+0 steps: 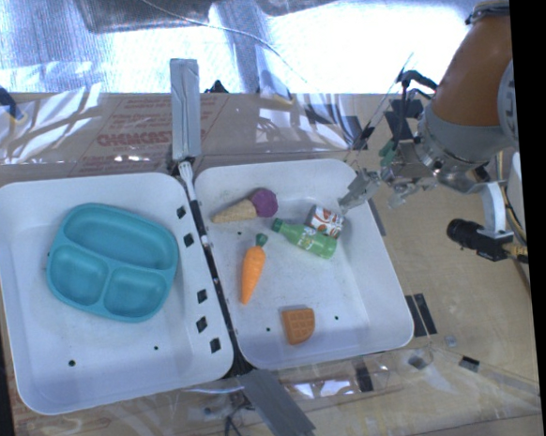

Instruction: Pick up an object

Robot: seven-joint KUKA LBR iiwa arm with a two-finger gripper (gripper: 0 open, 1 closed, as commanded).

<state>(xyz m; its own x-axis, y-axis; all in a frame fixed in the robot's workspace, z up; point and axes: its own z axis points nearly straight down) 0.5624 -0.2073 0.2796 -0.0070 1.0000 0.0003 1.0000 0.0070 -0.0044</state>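
While the gripper (360,189) hangs at the right bin's (378,298) far-right rim (can't tell its state), green bottle (310,235) lies just below-left of it, carrot (252,270) and ice-cream cone (244,206) further left, waffle (298,324) near front.

Two bins (17,308), one tray (112,261), five toys (251,272)

Left bin (40,372): teal divided plate (113,262), toward its back-left corner. Right bin (375,322): ice-cream cone (246,206) near back edge, green bottle (308,235) toward right edge, carrot (251,270) near left edge, waffle (298,324) by front edge. Gripper (358,192) low over the right bin's back-right corner, just beside the bottle's label end.
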